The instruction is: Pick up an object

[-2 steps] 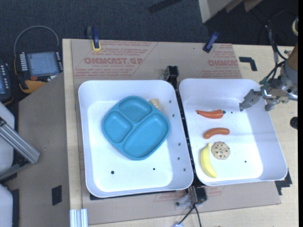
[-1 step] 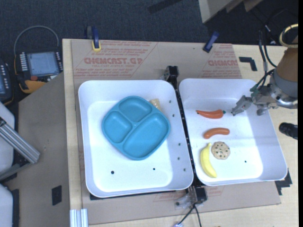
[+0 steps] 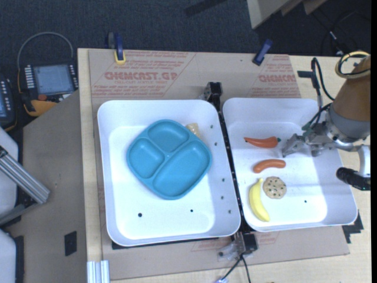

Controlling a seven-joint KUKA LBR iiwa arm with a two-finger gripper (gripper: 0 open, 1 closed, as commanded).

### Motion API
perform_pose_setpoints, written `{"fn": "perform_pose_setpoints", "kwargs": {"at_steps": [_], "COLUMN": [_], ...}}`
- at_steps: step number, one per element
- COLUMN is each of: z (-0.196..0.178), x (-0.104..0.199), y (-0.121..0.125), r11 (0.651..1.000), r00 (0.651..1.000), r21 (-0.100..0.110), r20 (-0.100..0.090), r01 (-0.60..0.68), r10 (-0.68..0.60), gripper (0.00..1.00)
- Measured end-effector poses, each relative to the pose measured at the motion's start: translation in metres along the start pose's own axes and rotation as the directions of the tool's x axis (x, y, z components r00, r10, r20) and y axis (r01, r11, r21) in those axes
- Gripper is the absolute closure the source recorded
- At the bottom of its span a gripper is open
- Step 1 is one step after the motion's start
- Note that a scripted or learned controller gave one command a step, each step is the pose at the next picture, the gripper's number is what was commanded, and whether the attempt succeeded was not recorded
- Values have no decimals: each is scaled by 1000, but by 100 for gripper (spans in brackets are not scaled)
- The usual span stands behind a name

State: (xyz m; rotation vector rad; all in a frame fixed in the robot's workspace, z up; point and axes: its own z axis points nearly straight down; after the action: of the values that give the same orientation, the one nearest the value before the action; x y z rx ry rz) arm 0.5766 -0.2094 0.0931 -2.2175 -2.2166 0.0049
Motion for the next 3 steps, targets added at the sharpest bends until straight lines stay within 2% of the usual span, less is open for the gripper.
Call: {"fn": "perform_pose_setpoints", "kwargs": {"at_steps": [1,3], "z": [-15,-130], "x": [-1,1], "y": [2,-2], "r11": [1000,1000], "r00": [1000,1000], "r21": [-8,-15], "r20": [3,6], "r01": [0,2], "r10": [0,-1], "gripper": [100,100]}}
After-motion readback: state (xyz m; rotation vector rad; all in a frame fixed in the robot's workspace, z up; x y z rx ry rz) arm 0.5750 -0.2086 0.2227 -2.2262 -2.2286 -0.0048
